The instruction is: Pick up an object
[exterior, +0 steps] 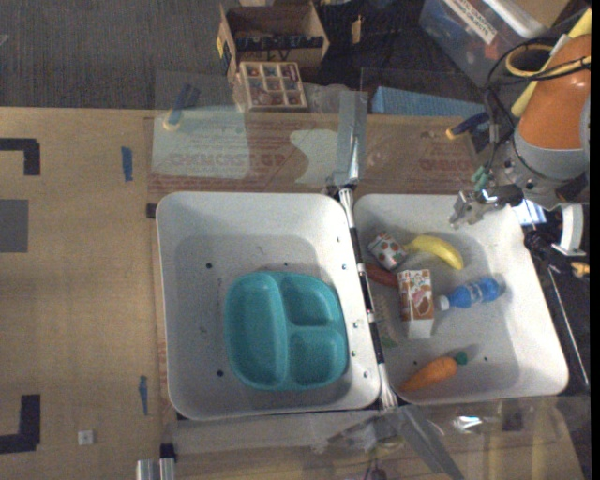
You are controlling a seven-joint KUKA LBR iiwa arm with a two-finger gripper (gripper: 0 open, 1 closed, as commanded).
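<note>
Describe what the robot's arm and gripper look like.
The arm is grey with a broad, rounded orange band above the wrist. Black cables loop beside it. The gripper is small, metallic silver-grey, with thin fingers and a bit of green near its base.

Off-task stuff you've got in frame: the tan desk (75, 309) carries two white bins, left bin (187, 211) and right bin (539, 366), touching along the middle. A teal divided tray (281, 330) lies flat in the left bin, toward its near right corner, three compartments facing up. You'll spot black tape corners (23, 155) on the desk's left edge, plus a strip of blue tape (127, 164) near them. Behind the bins there's a clear sheet (225, 141) lying on the desk. Further back sit a cardboard box (272, 28) and, just in front of it, a small gridded crate (272, 84).
</note>
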